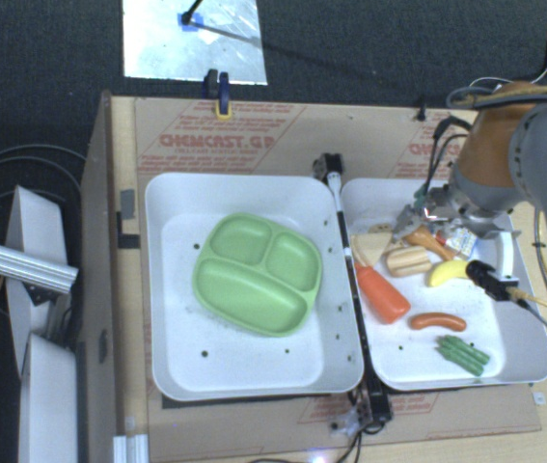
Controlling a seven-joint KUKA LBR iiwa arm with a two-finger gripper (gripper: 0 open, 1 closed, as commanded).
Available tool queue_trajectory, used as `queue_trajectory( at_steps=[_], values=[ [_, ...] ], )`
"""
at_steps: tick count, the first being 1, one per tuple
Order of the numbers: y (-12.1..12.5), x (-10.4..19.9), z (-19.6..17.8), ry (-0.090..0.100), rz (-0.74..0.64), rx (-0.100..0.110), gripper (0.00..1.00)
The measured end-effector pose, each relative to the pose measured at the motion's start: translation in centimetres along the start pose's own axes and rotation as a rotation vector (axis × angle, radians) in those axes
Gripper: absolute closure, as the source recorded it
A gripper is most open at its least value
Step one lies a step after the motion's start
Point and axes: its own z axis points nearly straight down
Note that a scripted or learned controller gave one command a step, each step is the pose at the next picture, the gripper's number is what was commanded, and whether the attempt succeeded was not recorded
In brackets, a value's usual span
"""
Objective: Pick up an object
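Observation:
My gripper (pixel 416 220) hangs low over the back part of the right bin (pixel 529 355), just above a cluster of toy food. Right under it lie a small orange piece (pixel 430 244) and a tan bun (pixel 408 259). A yellow banana (pixel 447 273) rests to the right of the bun. An orange carrot (pixel 382 294) lies by the bin's left wall. Nearer the front are a reddish sausage (pixel 437 321) and a bundle of green beans (pixel 463 354). Nothing is visibly held.
The left bin (pixel 177 355) holds a green divided plate (pixel 259 273). A black divider with clamps (pixel 350 287) runs between the two bins. The arm's grey and orange wrist (pixel 505 157) looms over the right bin's back right corner.

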Motion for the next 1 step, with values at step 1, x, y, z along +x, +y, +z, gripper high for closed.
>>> queue_trajectory(
  at_steps=[1],
  values=[
    [0.16, 0.43, -1.02, 0.009, -0.004, 0.003, 1.00]
  ],
)
